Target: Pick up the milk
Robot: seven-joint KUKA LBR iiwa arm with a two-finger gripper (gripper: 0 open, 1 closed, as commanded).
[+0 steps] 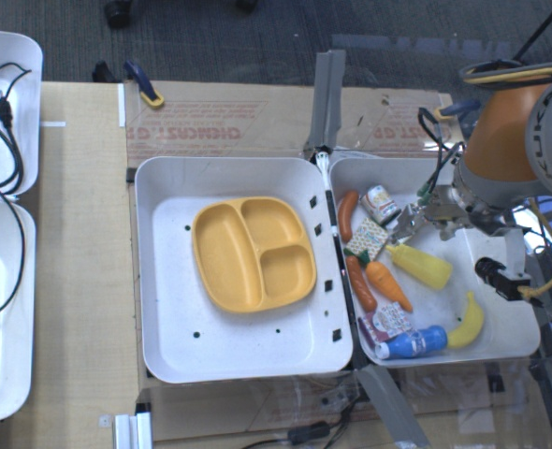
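Observation:
The milk [381, 203] is a small white container with a dark label, lying tilted near the back left of the right bin [515, 340]. My gripper [410, 223] hangs low over that bin, just right of and a little in front of the milk, above the top end of a yellow bottle [424, 266]. The grey arm with its orange band [501, 138] comes in from the right. Nothing is visibly held.
Around the milk lie a red sausage [349, 212], a patterned box [368, 239], a carrot [386, 285], a second sausage [360, 286], a banana [469, 322], a blue bottle [416, 342] and a packet [389, 321]. The left bin [164, 279] holds a yellow divided plate [254, 252].

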